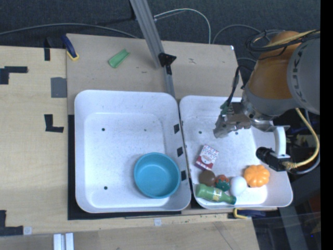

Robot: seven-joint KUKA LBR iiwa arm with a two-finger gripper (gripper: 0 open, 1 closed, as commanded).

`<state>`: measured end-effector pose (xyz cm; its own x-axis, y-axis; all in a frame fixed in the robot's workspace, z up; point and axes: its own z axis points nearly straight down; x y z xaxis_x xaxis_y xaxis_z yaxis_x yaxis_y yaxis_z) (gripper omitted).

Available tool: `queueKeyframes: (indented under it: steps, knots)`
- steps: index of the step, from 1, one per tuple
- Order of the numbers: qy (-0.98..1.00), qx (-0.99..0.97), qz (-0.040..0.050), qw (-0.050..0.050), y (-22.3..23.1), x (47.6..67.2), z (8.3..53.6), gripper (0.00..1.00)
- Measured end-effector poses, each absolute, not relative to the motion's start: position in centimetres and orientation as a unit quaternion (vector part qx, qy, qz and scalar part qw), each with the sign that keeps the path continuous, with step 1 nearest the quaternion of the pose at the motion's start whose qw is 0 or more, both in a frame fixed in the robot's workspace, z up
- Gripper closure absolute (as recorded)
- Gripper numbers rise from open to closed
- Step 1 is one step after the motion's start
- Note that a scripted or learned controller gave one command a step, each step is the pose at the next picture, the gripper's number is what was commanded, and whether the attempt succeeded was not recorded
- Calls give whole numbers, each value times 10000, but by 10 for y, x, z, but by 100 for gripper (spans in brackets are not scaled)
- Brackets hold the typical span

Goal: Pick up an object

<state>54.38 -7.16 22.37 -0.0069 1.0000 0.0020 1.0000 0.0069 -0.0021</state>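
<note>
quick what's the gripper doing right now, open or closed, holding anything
Gripper: over the right bin, above the small red-and-white packet; open or closed cannot be told, nothing seen held.

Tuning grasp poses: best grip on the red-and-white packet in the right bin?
Come straight down on the red-and-white packet; it seems to lie flat. Close across its narrower width. Its upper end faces open floor, while its lower end crowds the brown object.

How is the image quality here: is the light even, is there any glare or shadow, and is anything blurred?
Camera view: light is soft and even, with faint shadows under the blue bowl and the tool; the white bins look bright but keep their speckles, so no strong glare; the whole picture is slightly soft, and the small things near the orange pumpkin blend together; the orange band looks a little smeared.
</note>
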Motion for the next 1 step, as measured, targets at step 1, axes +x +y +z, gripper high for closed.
queueKeyframes:
  steps: [1]
  knots:
    - [-7095, -7047, 5, 15, -20, 544, 216, 100]
